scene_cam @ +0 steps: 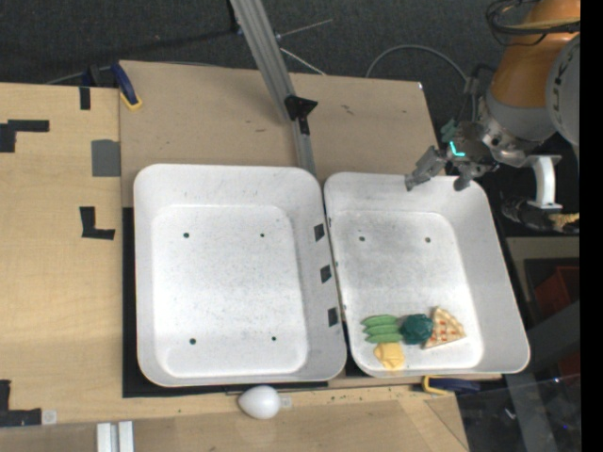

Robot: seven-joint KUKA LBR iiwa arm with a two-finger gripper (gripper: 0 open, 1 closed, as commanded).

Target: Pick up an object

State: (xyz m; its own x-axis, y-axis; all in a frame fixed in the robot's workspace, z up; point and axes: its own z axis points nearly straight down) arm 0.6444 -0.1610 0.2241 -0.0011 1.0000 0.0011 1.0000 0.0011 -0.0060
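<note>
Green toy [382,325], well apart from gripper [438,175]

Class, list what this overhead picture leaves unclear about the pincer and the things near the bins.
- Pincer: too small and dark in the camera view to judge its grip.
- Arm: cut off by the right and top edges.
- Toys in the right bin: they overlap, so the yellow one is partly hidden.
- White oval below the left bin: too small to identify.

Wooden bench [217,111] bears two white bins [226,271] side by side; white egg-like object [259,402] at front edge.
</note>
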